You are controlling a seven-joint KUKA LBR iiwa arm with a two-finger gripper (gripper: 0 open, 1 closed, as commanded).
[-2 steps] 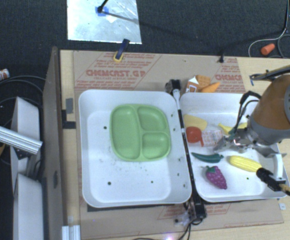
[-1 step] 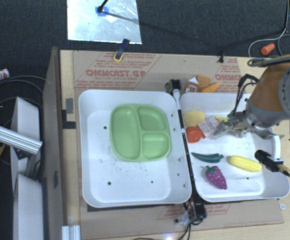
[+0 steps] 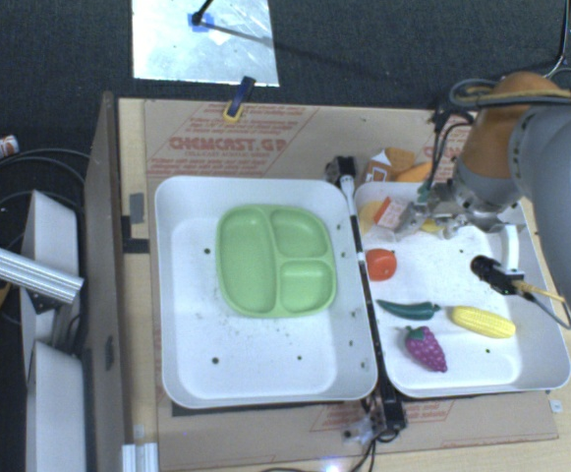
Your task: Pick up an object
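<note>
Orange-and-white packet (image 3: 387,211) lies just left of your gripper (image 3: 425,216), at the far end of the right bin (image 3: 545,357); you cannot tell if the gripper is apart or together. Nearer you sit a tomato (image 3: 381,263), green chilli (image 3: 410,310), corn (image 3: 482,321) and grapes (image 3: 426,348). The left bin (image 3: 197,362) holds 1 green plate (image 3: 275,261).

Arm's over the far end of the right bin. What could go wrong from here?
1. The gripper sits over crowded orange pieces at the far end of the right bin; it may push them or catch the rim.
2. The tomato lies right by the divider, likely leaving little room for a grasp there.
</note>
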